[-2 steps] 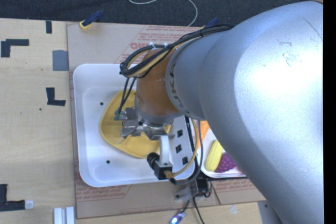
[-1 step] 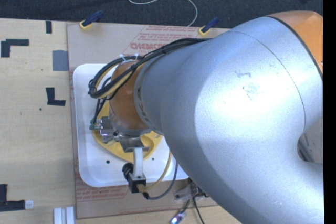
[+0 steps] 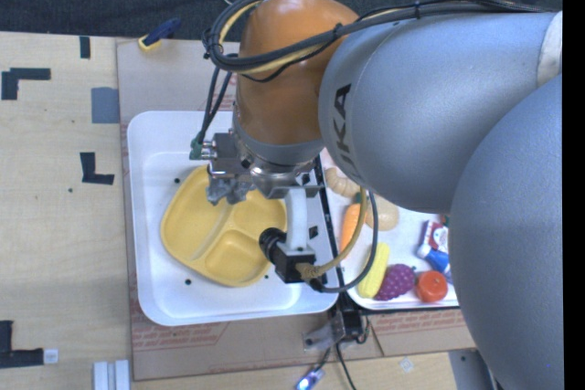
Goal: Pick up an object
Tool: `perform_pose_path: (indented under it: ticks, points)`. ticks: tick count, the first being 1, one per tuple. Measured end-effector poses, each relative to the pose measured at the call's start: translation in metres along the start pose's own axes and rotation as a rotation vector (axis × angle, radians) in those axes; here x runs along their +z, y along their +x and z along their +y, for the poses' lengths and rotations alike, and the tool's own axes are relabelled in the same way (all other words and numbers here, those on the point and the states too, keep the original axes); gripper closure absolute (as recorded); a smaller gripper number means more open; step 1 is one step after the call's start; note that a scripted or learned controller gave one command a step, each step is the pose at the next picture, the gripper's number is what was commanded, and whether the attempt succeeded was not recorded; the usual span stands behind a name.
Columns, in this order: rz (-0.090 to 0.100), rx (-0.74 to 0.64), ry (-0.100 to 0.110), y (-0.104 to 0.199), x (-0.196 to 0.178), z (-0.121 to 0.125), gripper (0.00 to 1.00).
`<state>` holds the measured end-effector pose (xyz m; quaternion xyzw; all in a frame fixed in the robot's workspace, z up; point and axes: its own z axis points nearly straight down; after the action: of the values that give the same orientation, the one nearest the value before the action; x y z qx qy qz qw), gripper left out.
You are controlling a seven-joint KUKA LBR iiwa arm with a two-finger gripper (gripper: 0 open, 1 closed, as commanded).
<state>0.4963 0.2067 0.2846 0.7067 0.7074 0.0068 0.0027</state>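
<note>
the grey arm (image 3: 439, 132) with its orange band (image 3: 288, 68) covers much of the view, reaching in from the right and hanging over the seam between the two white bins. it hides the far edge of the left bin (image 3: 146, 196) and most of the right bin (image 3: 402, 306), of which a short strip of the near rim can be seen. the tool (image 3: 228, 187) sits under the wrist, low over the left bin, and its metal body and the black cables around it block the fingers; i cannot tell how far apart they are, nor whether anything is between them. it appears to be at or just above the upper edge of the yellow divided plate (image 3: 215, 228), but contact cannot be made out.

the yellow divided plate lies in the left bin, its right part covered by the wrist hardware and a black fitting (image 3: 283, 256). in the right bin, partly hidden by the arm, lie toy foods: an orange carrot (image 3: 349, 228), a yellow banana (image 3: 375, 269), a bunch of purple grapes (image 3: 395, 280), an orange-red round piece (image 3: 431, 287), and a pale piece (image 3: 343, 184) near the carrot that is too hidden to identify. a small red, white and blue packet (image 3: 435, 244) is cut off by the arm.

the bins rest on brown cardboard (image 3: 174, 78) on the pale tabletop (image 3: 55, 224), which carries dark markings. a blue and yellow object (image 3: 158, 33) lies at the cardboard's far corner, too small to identify.
</note>
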Motion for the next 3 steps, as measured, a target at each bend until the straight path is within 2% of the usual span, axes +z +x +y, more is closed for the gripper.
perform_pose_path:
  ticks: [1,2,3]
  points:
    - [0.002,-0.004,-0.001,0.0290,-0.2598,-0.0085,1.00]
    - [-0.008,-0.004,0.015,0.0291,-0.2598,-0.0084,1.00]
    - [-0.009,-0.005,0.017,0.0299,-0.2693,-0.0082,1.00]
